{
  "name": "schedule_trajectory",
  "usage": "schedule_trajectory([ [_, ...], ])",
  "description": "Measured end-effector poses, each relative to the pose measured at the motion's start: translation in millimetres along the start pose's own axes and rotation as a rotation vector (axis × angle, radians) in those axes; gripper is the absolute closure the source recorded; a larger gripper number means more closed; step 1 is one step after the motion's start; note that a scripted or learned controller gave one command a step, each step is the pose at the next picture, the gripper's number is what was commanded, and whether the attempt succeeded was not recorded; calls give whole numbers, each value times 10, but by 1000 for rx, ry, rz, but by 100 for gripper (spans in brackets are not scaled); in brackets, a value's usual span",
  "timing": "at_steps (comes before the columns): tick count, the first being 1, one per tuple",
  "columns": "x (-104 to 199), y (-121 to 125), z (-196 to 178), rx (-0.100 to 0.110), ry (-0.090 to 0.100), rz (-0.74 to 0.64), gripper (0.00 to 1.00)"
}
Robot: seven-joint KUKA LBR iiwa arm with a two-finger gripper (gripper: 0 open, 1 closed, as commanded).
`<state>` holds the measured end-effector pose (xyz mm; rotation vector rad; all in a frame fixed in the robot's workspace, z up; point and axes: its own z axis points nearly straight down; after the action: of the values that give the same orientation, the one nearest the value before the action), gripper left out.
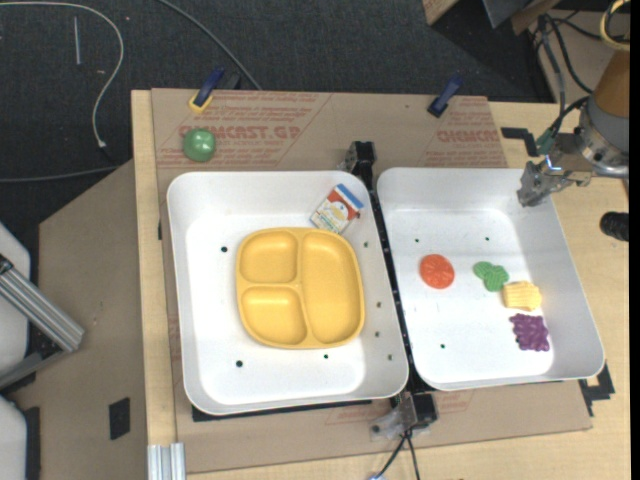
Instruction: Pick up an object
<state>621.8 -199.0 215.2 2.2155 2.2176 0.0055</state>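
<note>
Desk (150,268) of brown board, seen from above, carrying two shallow white bins side by side. The left bin (200,298) holds a yellow divided plate (300,288) at its middle and a small carton (336,209) near its far edge, leaning toward the right corner. The right bin (450,348) holds four small toy foods: a red round piece (436,271) near the middle, and close to the right wall a green piece (490,275), a yellow piece (521,295) touching it, and a purple grape cluster (530,332) just nearer the front edge. A green ball (200,145) sits on the desk beyond the left bin's far left corner.

The end effector (540,181) hangs over the far right corner of the right bin, carrying nothing; whether it is open or closed cannot be told at this size.

Likely trouble: the green and yellow pieces touch, so a descent there could nudge one aside or catch both, and the nearby wall could block a finger. The red piece stands apart and looks the safer target.

The grape cluster's long axis runs roughly far-to-near along the right wall; the yellow piece lies across it. The red piece is round, with no clear direction.
</note>
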Motion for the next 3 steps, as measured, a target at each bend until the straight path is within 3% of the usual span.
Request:
schedule_trajectory([
  [1,1,7,35,5,1,0,100],
  [2,540,-9,110,10,5,-5,100],
  [3,1092,-48,-43,8,6,-6,100],
])
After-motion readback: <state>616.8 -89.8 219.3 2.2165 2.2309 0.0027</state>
